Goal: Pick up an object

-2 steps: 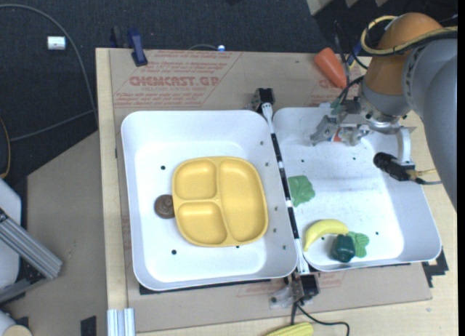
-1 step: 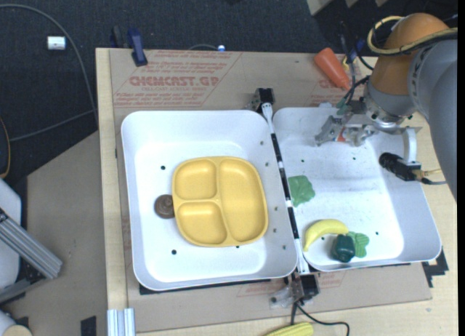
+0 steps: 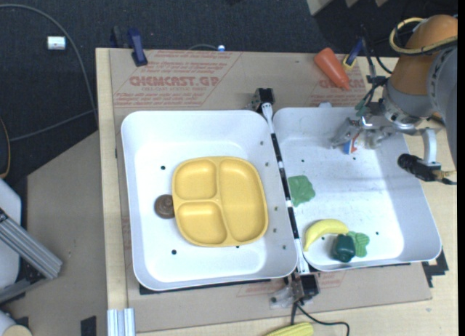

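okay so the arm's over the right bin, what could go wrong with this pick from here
The banana, dark green toy and lighter green piece crowd together at the right bin's near edge, so a grab may catch two or slip. The pincer sits far from them, near the back wall, and may close on nothing.

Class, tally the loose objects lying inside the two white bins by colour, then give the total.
Yellow: 2, divided plastic tray, banana
Green: 2, light green flat piece, dark green toy
Brown: 1, round disc
Total: 5

Red lettering reading "CHEMCAST GP" runs across the brown board [image 3: 182, 73] beneath the bins; smaller lines are illegible.
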Controlling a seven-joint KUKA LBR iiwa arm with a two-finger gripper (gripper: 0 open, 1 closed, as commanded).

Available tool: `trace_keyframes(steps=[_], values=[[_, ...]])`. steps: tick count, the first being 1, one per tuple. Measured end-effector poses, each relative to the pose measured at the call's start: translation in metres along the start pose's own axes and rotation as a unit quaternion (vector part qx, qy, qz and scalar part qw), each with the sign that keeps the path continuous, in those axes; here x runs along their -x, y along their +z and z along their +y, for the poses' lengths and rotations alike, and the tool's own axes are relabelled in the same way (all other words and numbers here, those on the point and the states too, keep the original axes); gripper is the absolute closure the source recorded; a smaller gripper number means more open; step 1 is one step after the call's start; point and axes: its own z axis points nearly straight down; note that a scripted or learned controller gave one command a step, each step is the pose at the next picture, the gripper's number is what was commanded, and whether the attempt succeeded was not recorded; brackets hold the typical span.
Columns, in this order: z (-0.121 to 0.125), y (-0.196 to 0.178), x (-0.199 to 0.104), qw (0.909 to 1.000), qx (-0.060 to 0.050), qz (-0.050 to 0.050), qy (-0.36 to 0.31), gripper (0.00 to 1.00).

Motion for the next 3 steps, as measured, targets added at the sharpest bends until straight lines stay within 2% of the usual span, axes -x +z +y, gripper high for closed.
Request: trace_keyframes(steps=[1, 2, 3], values=[[-0.001, -0.010, -0.002, 1.0000, -0.005, 0.002, 0.000, 1.00], [0.001, -0.003, -0.062, 1.0000, 0.005, -0.005, 0.001, 1.00], [-0.060, -0.046, -0.090, 0.9999, 0.010, -0.005, 0.000, 1.00]])
